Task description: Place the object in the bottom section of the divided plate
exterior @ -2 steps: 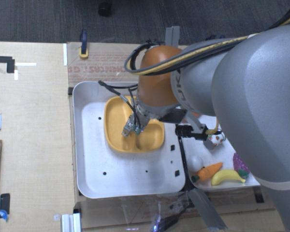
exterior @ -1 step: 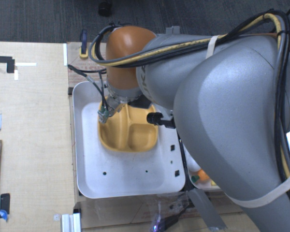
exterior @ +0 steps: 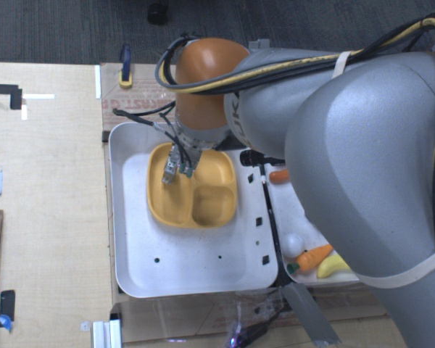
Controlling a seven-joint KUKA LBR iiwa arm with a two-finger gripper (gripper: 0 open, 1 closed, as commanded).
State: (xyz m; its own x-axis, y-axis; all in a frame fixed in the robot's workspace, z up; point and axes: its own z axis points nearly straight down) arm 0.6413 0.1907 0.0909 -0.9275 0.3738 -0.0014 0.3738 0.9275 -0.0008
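We see the gripper hanging low over the yellow divided plate in the left bin, toward the plate's ten o'clock, though we cannot tell its hand's state, while a toy carrot and banana lie at four o'clock in the right bin.

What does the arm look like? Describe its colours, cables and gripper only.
The arm is bulky, rounded and grey, with a glossy orange band above the wrist. Black and yellow cables run along it and loop near the band. The gripper is small, metallic, with thin wires.
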